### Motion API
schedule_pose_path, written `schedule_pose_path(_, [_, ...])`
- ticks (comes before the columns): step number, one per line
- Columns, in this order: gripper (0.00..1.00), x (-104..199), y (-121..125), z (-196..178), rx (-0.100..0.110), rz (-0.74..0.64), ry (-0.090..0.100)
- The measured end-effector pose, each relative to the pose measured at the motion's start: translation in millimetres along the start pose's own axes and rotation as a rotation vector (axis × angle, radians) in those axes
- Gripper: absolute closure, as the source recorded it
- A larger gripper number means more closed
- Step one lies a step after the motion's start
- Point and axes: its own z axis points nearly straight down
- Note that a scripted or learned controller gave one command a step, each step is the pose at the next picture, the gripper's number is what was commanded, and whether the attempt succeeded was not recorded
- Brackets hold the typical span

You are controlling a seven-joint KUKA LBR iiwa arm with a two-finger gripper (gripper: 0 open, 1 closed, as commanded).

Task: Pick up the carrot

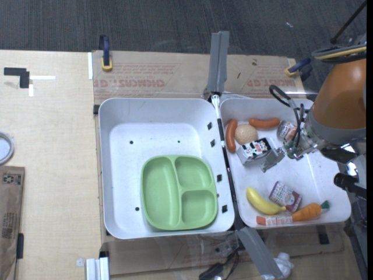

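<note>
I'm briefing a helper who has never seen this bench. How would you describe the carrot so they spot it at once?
Look in the right-hand white bin, at its near right corner. The carrot lies there almost flat along the front wall, green stub pointing right, just right of the yellow banana. It alone is orange and tapered; the two sausages at the bin's far end are redder and blunt-ended.

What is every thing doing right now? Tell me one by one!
carrot: lying in the right bin, untouched.
banana: lying beside the carrot.
green tray: sitting flat in the left bin.
two sausages: lying at the right bin's far end.
gripper: low over the right bin, away from the carrot.
</note>
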Motion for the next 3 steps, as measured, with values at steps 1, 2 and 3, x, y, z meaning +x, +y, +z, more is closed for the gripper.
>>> schedule_pose_path(1, [0.00,21,38,-18,-0.003,-0.479,-0.002])
schedule_pose_path(2, [0.00,-5,-21,62,-0.001,-0.620,0.000])
schedule_pose_path(3, [0.00,-26,27,38,-0.004,-1.010,-0.005])
